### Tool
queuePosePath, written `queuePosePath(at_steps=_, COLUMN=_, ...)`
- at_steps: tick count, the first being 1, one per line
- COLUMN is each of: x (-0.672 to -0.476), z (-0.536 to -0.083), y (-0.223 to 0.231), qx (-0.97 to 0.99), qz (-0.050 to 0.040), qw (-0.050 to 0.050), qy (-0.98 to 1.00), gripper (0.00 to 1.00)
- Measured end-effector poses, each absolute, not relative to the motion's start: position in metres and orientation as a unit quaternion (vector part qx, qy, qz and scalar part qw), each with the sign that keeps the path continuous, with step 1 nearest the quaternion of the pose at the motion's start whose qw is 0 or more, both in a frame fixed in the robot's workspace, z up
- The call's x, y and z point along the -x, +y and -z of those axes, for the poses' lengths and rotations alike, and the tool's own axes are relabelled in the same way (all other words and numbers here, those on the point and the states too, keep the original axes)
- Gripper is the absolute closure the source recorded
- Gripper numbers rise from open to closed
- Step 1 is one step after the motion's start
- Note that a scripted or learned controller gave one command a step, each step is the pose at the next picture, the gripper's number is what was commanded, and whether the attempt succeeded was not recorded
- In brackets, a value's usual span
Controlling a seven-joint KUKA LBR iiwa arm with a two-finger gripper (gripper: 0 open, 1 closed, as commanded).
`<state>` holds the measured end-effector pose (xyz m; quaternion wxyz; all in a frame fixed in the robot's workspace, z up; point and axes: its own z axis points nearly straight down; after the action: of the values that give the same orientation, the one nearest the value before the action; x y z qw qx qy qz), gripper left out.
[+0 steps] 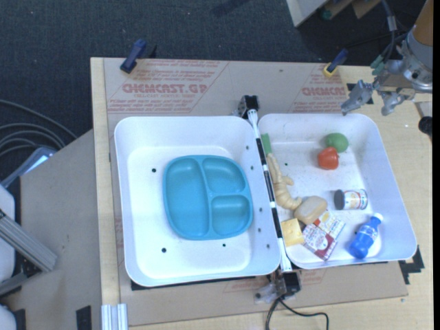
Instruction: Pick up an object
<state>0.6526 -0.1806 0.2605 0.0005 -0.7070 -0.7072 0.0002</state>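
My gripper hangs above the back right corner of the right bin, its two fingers spread apart with nothing between them. Below and to its left in that bin lie a green ball and a red tomato-like toy. Further forward are a small can, a blue bottle, a red-and-white packet, a yellow block, a beige lump and a tan figure.
The left bin holds a blue divided plate. A black clip sits at the back where the bins meet. Blue clamps hold the brown board. Cables lie off the bench at left.
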Motion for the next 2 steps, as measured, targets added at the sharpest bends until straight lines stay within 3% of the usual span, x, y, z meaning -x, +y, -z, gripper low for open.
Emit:
queuePosePath(at_steps=1, x=-0.660, z=-0.137, y=-0.193, qx=0.707, qz=-0.0013, qw=0.002, qy=-0.707, gripper=0.00)
queuePosePath(at_steps=2, x=-0.653, z=-0.084, y=-0.144, qx=0.707, qz=-0.0004, qw=0.002, qy=-0.708, gripper=0.00)
